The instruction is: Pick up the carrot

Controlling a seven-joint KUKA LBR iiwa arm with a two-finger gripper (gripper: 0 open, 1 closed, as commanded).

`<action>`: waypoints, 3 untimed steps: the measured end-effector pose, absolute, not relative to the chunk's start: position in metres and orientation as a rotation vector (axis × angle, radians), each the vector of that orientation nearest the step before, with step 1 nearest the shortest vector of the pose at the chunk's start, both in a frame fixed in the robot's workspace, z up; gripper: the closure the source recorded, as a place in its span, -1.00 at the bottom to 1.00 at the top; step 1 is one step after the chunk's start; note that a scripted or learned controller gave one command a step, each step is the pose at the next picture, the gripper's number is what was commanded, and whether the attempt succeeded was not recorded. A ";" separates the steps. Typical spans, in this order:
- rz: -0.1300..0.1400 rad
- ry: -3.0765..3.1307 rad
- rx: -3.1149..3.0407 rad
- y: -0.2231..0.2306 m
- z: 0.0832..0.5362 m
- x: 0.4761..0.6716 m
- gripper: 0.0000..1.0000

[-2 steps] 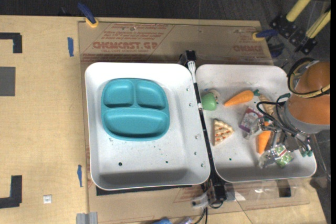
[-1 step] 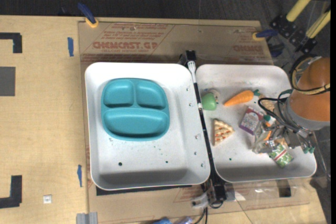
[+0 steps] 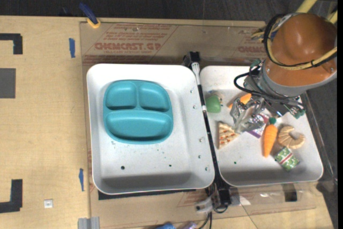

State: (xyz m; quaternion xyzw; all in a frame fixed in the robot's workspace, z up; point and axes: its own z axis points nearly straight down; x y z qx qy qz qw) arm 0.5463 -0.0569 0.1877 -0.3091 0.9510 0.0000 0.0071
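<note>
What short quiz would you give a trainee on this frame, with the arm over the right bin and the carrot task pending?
1. True or false: the carrot lies in the left bin.
2. Which item sits in the left bin? A) pizza slice B) teal divided plate C) green round item
3. Fill in: the gripper hangs between the pizza slice and the ______.

Key
1. False; the carrot lies in the right bin, beside a tan pastry-like item.
2. B; the teal divided plate sits there, while the pizza slice and green round item are in the right bin.
3. Carrot; the gripper is just left of it, not around it.
</note>
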 end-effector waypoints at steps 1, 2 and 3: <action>-0.003 2.740 -1.517 -0.113 0.097 0.544 1.00; 0.000 2.743 -1.516 -0.113 0.096 0.543 -1.00; -0.003 2.985 -0.935 -0.135 0.090 0.598 -1.00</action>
